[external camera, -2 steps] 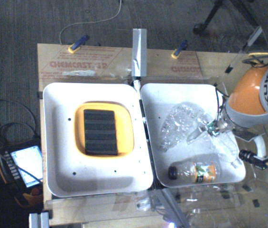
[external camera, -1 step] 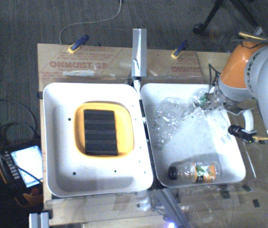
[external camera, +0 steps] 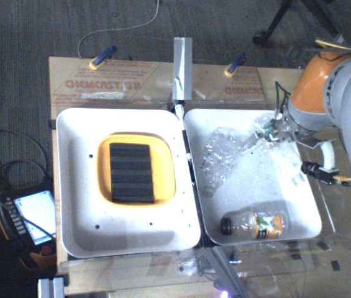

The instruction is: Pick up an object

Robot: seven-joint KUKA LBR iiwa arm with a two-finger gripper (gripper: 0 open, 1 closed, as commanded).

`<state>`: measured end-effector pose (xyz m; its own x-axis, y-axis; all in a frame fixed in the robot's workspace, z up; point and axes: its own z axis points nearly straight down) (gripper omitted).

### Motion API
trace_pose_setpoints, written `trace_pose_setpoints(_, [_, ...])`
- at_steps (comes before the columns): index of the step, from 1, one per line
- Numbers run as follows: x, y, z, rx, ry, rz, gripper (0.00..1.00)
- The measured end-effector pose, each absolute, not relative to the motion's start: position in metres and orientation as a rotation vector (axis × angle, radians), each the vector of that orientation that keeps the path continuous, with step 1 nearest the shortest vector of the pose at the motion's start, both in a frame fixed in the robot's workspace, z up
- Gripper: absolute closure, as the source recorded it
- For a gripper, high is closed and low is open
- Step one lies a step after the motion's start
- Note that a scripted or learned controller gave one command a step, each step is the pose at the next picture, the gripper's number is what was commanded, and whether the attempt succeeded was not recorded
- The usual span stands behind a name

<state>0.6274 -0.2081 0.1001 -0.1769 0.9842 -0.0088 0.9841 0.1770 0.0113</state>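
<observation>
Bottle (external camera: pixel 254 223) lying, right bin (external camera: pixel 299 228) front | yellow tray (external camera: pixel 166 166), left bin (external camera: pixel 79 185)

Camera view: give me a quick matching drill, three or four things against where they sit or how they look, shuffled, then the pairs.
Things:
1. yellow tray with black ridged insert
2. plastic bottle
3. clear crumpled plastic
4. blue-and-yellow clamp

Places or states:
A. lying on its side at the right bin's near edge
B. on the cardboard behind the left bin
C. middle of the left bin
D. in the right bin, toward its far left part

Pairs: 1-C, 2-A, 3-D, 4-B
</observation>
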Motion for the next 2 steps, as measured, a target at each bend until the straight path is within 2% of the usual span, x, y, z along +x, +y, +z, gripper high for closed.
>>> trace_pose_setpoints(1, [0.664, -0.159, 0.149, 1.935, 2.473, -0.001, 1.00])
trace_pose_setpoints(2, [0.654, -0.076, 0.184, 2.014, 2.412, -0.002, 1.00])
